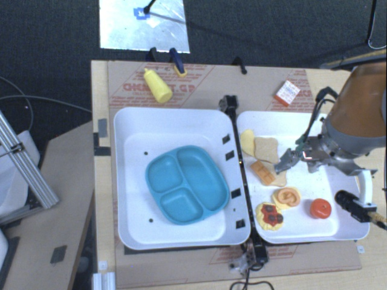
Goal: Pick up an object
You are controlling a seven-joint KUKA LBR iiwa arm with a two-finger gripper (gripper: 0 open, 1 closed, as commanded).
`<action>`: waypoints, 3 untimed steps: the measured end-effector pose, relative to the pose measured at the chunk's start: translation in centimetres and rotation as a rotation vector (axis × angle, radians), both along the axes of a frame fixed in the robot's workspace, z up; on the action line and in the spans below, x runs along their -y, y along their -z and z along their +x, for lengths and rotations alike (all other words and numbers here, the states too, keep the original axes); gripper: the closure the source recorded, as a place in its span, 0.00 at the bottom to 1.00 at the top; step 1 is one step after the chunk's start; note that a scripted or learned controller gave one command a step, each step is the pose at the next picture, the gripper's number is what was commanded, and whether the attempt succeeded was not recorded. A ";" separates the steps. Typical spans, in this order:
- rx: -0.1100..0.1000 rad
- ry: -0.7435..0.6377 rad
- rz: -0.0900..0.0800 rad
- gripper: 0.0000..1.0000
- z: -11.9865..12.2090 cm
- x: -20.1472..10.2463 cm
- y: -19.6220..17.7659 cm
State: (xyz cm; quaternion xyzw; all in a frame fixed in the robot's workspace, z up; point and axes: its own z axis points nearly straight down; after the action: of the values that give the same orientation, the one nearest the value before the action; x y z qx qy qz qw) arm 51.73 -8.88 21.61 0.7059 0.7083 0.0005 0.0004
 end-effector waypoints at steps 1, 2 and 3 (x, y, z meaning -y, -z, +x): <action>-0.008 0.008 0.001 0.00 -3.4 2.5 12.6; 0.001 -0.003 0.001 0.00 -3.0 -0.6 11.0; 0.003 0.000 0.000 1.00 -2.9 -0.5 10.0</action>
State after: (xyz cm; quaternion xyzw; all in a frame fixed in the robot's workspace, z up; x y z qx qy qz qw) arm 48.80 -8.39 11.63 0.7060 0.7082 0.0016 0.0014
